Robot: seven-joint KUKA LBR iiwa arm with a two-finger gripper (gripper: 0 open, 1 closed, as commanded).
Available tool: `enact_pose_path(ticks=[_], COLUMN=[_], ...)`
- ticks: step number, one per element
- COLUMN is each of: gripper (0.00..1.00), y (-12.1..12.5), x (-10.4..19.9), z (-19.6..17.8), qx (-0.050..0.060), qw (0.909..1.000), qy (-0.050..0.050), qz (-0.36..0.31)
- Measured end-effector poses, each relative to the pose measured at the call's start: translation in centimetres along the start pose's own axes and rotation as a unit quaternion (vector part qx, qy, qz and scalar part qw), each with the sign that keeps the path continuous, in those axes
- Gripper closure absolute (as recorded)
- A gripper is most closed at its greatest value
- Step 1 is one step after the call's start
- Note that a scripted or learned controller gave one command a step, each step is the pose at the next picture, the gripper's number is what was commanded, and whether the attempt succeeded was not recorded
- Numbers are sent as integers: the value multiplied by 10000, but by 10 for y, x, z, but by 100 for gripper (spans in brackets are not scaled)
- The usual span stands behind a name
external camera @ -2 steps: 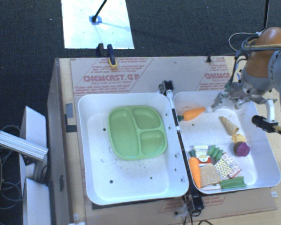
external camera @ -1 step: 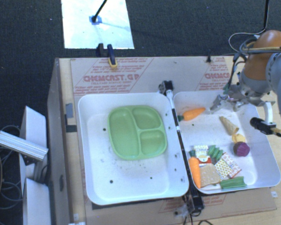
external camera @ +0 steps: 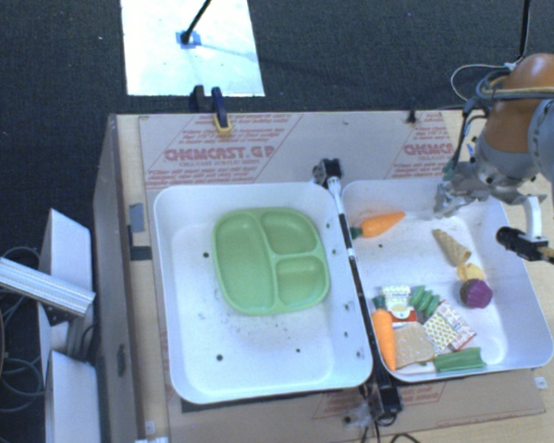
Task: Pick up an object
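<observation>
You see a brown bench (external camera: 254, 143) with red words printed on it. Two white bins sit right on it, side by side and touching. The left bin (external camera: 187, 360) is beside the right bin (external camera: 528, 337). A yellow-and-black clamp (external camera: 218, 112) grips the bench's far edge, behind the left bin.

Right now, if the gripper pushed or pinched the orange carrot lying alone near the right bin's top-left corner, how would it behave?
The orange carrot looks tapered and rounded, so it would probably roll or pivot when nudged. It seems a smooth plastic toy, likely light, stiff and slippery. Lying apart on the right bin floor, it could slide freely.
</observation>
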State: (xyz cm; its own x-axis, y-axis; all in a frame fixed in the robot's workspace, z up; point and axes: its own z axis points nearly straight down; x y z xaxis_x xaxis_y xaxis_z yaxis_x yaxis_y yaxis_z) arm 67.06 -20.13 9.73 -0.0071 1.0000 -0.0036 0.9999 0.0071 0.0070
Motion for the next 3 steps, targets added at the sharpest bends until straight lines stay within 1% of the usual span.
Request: enact_pose_path(ticks=[1, 2, 3], gripper=[0, 0, 100], y=[0, -1, 1], x=[0, -4, -5], z=[0, 10, -1], qx=[3, 22, -10], qw=[10000, 10000, 10000], qy=[-2, 21, 4], qz=[-2, 21, 9])
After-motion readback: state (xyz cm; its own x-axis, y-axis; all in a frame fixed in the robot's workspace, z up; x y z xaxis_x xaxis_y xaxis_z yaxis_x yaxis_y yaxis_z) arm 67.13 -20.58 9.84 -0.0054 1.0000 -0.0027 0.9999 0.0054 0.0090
